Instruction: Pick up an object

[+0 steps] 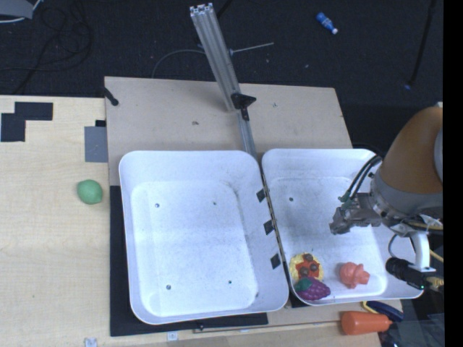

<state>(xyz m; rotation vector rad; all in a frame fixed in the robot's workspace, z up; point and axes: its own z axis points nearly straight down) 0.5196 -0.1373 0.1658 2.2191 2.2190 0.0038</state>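
I see the worktop point(51, 215), pale wood on the left with a tan board under the two white bins. The left bin point(189, 233) takes the middle of my view, and the right bin point(322, 172) sits touching it along a shared edge with black clips. A metal rail point(217, 53) slants up from behind the bins toward the dark floor. The arm point(416, 157) reaches in from the right, its orange band above the wrist, over the right bin's far side. Its end effector point(341, 221) hangs over the middle of the right bin; I cannot tell how its tip is set, and I see nothing in it. Candidates to pick lie along the right bin's near edge: a yellow toy point(306, 265) with a purple toy point(313, 289) touching it, and a pink toy point(353, 274) near them. An orange object point(365, 322) lies outside, just below that bin. A green ball point(90, 191) rests on the worktop, left of the left bin.
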